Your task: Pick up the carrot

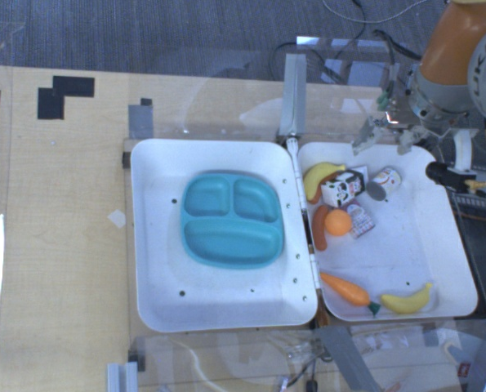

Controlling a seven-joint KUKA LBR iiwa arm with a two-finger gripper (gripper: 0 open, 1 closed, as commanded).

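The carrot [345,288] is orange with a small green end and lies near the front edge of the right bin [439,243], pointing left. A yellow banana [407,300] lies just to its right, close to its green end. My gripper [385,141] hangs over the far edge of the right bin, well behind the carrot. Its two fingers stand apart, open, with nothing between them.
The right bin also holds a second banana [318,178], a black-and-white carton [343,188], a small can [384,182], an orange ball [337,222], a reddish sausage [317,229] and a small packet [360,219]. A blue divided plate [230,219] sits in the left bin [157,219].
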